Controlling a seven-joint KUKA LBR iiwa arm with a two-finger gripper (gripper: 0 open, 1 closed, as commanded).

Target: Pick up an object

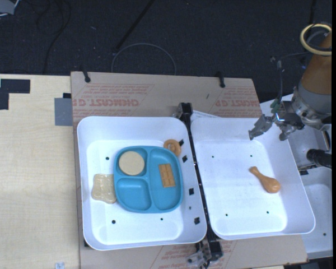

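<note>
**A:** Where's the gripper (271, 126)?

**B:** Upper right corner of the right bin (252, 228), hanging over the rim. Arm (315, 77) comes in from the right edge, orange band visible. Two dark fingers spread apart, nothing between them, so open and holding nothing.

**A:** Objects?

**B:** Right bin has one: an orange spoon-shaped piece (265, 180), lying flat right of the bin's centre, bulb end pointing to the lower right. It sits well below the gripper, no contact.

**A:** Left bin?

**B:** Left bin (92, 217) carries a blue divided tray (140, 198). A tan round disc (131, 162) is in the tray's upper left compartment, a brown rectangular cracker-like piece (167, 175) in the right compartment. A pale yellowish flat piece (103, 188) lies against the tray's left edge, on the bin floor. A small tan ring-like item (172, 146) sits just beyond the tray's upper right corner.

**A:** Under the bins?

**B:** Printed cardboard sheet (134, 97) on the tabletop (28, 172).
</note>
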